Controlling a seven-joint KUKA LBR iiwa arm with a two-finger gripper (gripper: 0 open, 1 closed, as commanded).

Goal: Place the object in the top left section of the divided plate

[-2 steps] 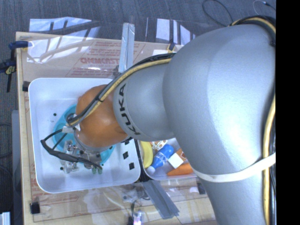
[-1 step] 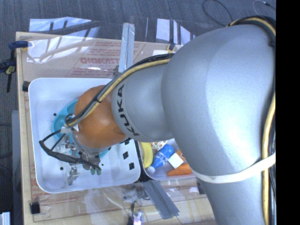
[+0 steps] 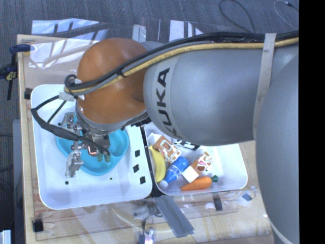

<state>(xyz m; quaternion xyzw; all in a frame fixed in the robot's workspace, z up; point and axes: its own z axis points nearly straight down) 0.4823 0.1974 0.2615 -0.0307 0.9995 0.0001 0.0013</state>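
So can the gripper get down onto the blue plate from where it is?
Probably yes. The gripper hangs right over the blue plate in the left bin, and nothing appears to lie between them; the toys sit in the right bin.

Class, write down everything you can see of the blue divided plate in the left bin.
The divided plate is bright blue, rounded and looks like smooth plastic. It lies flat on the floor of the left bin, towards its middle. The arm's orange band and wrist cover its upper part, and the gripper hangs over its left side, so the dividers are largely hidden. Two small dark pegs stand near its lower edge.
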